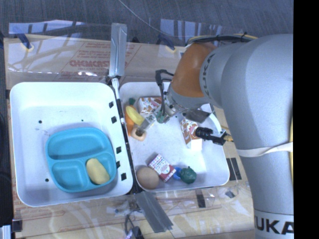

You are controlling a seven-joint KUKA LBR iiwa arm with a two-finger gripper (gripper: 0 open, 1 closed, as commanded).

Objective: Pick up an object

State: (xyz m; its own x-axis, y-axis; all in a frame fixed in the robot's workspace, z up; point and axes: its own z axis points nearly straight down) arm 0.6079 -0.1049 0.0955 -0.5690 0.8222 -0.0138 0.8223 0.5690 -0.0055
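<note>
In the right bin (pixel 214 171), my gripper (pixel 147 123) reaches down at the left side, under the orange wrist band. Its tip sits right by a yellow banana-shaped item (pixel 133 115) and an orange piece (pixel 137 135) next to the bin's left wall. A patterned snack packet (pixel 148 104) lies just behind it. Another packet (pixel 190 130) rests to the gripper's right. Along the front wall lie a brown egg-like ball (pixel 147 177), a red and white box (pixel 161 166) and a green item (pixel 188 174). Nothing is seen held.
The left bin (pixel 30 103) holds a blue divided tray (pixel 75 146) with a yellow lemon-like item (pixel 97 170) in its front right compartment. The big grey arm (pixel 254 98) covers the right bin's right side. A metal divider (pixel 117 49) stands between the bins at the back.
</note>
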